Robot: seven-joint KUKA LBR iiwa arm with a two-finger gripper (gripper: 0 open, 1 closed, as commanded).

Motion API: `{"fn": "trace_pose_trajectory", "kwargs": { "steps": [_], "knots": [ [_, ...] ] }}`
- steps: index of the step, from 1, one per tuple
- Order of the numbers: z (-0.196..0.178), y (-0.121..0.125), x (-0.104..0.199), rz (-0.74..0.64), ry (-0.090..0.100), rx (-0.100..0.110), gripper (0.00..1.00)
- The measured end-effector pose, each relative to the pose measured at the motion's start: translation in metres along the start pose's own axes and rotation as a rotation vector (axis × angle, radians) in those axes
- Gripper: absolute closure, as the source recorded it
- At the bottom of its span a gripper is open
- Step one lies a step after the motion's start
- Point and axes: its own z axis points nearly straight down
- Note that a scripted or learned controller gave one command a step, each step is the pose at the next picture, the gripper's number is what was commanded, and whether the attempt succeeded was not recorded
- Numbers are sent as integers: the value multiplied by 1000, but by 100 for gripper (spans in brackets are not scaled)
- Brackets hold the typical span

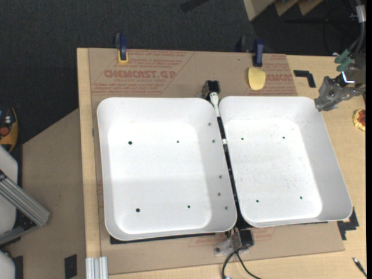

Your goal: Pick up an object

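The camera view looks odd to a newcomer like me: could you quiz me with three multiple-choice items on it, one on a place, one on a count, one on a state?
1. Where is the gripper?
A. over the left bin
B. by the right bin's far right corner
C. at the bench's near edge

2. How many white bins?
A. one
B. two
C. three

3. How does the yellow object lie?
A. inside a bin
B. on the bench board beyond the bins
C. between the fingers

Key: 1 B, it sits at that corner; 2 B, left bin plus right; 3 B, it rests on cardboard.
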Motion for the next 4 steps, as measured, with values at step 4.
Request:
{"fn": "trace_pose_trajectory", "kwargs": {
  "steps": [4],
  "knots": [
    [61,103,112,0,2,9,100]
  ]
}}
